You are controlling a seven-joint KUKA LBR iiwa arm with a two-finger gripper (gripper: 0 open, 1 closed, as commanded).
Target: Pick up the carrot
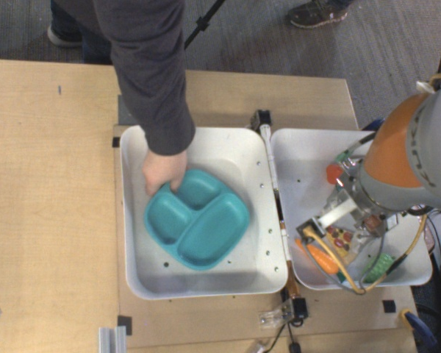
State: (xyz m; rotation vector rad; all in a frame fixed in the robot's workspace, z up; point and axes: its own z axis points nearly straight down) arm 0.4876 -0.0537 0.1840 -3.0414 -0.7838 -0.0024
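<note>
Carrot (322,258) lies orange and slanted on the floor of the right white bin (301,160), near that bin's front left corner, just below and to the left of the claw (336,235) as the camera sees it. The claw hangs low over the same bin beneath the grey arm (426,153) and its orange band (393,149); the fingers are lost in a tangle of wires and small parts, so I cannot tell whether they stand wide or narrow, and nothing can be seen held between them. A green toy (378,267) lies to the claw's right, toward the bin's front edge, and a small red object (334,173) sits beyond the claw, farther up the bin. Small reddish bits lie right beside the claw, too blurred to name. Well to the claw's left, across the strip where the two bins meet, the left white bin (228,142) holds a teal divided plate (198,219) with three compartments. A person's hand (164,171), coming out of a dark grey sleeve (151,65), touches the plate's far left rim. Both bins rest on a pale wooden counter (44,197), whose bare boards stretch far to the claw's left. Beyond the counter lies grey carpet (279,50), where a dark shoe (320,9) stands, and a thin black rod (217,6) slants across it.
</note>
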